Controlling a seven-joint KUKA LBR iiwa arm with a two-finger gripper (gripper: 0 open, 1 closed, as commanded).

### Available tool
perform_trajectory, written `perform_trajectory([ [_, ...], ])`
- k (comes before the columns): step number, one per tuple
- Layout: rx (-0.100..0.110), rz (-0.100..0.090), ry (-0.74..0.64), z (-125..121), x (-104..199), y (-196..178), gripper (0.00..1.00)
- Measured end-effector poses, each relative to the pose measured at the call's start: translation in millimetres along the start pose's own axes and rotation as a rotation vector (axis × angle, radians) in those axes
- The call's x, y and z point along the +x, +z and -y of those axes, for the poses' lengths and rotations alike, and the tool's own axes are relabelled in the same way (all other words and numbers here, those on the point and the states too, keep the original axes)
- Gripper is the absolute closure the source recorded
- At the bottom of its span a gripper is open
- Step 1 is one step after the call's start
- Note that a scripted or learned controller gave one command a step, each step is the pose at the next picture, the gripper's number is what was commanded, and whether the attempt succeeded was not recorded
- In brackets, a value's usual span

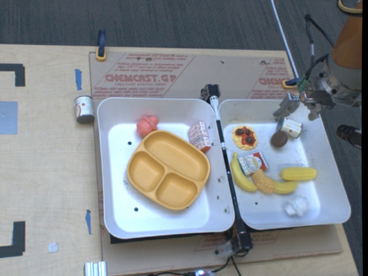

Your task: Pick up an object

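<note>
Two white bins side by side on the bench.

Left bin (112,154): one yellow divided plate (168,169) with three compartments, lying roughly centre and turned at an angle. One pink lump (147,123) touches the plate's far-left rim. One small red-and-white carton (199,135) sits at the plate's far-right rim, near the wall between the bins.

Right bin (328,200): one small pizza slice (245,137) with dark toppings at the far left. One white block (291,127) and one brown round piece (279,140) sit just beside each other near the far edge. One banana (241,176) curves along the left side; one small printed packet (252,163) rests on it. One corn cob (263,182) lies against the banana's near end. One short yellow piece (298,173) lies right of centre; it looks like a second banana, but I cannot tell for sure. One white crumpled thing (296,206) is in the near right area.

Gripper (299,109) is over the right bin's far edge, arm coming in from the right. Fingers point down and spread apart, nothing between them. The white block is just below the gripper in the view and the brown piece just beyond that; whether anything touches, I cannot tell.

Outside the bins: one small can (84,108) on the bench, left of the left bin.
</note>
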State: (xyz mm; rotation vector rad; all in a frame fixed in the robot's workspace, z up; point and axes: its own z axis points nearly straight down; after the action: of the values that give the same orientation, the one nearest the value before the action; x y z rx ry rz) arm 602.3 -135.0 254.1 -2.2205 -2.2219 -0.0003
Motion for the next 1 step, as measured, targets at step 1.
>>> perform_trajectory([
  [1,-0.002,0.001,0.001,-4.5,-1.3,150.3,0.0],
])
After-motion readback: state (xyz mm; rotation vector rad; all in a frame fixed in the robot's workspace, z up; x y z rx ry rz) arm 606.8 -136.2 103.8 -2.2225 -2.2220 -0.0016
